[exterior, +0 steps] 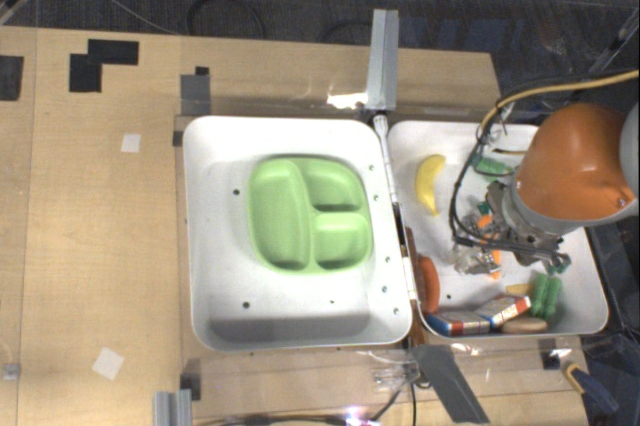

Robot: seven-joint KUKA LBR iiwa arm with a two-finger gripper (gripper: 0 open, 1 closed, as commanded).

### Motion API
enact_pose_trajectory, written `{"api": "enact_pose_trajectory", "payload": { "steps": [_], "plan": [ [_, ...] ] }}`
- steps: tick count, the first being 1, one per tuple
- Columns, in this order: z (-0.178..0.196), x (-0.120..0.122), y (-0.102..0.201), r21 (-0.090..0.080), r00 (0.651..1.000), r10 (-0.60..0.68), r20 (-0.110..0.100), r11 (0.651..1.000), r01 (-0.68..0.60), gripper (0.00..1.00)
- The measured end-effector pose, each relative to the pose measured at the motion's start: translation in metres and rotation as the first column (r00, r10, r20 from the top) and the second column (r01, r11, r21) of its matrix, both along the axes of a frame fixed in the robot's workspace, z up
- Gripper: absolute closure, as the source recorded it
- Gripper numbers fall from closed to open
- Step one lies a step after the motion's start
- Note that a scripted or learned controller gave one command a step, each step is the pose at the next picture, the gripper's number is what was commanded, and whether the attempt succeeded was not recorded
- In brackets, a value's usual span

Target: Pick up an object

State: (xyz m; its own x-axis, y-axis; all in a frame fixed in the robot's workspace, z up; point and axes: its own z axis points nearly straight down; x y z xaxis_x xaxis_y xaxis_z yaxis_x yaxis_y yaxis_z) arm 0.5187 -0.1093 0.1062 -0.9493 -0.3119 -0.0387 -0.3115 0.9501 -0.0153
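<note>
The gripper (480, 254) is being held low over the right bin (600, 309) – its state cannot be told – while the nearest object, a green toy (546, 297), is lying at about four o'clock from it, its long axis roughly upright.

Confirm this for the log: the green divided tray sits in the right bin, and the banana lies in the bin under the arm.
Not right. The camera view shows the green divided tray in the left bin, not the right one. The rest stands: the banana lies in the right bin, the one under the arm.
</note>
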Motion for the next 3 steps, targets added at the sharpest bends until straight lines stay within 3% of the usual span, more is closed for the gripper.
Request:
{"api": "enact_pose_trajectory", "payload": {
  "steps": [1,2,3],
  "plan": [
    [0.055,0.021,-0.055,-0.004,0.923,0.383,-0.032,0.923,-0.384,1.0],
    [-0.003,0.057,-0.07,-0.007,0.894,0.448,-0.028,0.894,-0.448,1.0],
    [0.115,0.091,0.039,-0.007,0.838,0.545,-0.022,0.838,-0.545,1.0]
  ]
}}
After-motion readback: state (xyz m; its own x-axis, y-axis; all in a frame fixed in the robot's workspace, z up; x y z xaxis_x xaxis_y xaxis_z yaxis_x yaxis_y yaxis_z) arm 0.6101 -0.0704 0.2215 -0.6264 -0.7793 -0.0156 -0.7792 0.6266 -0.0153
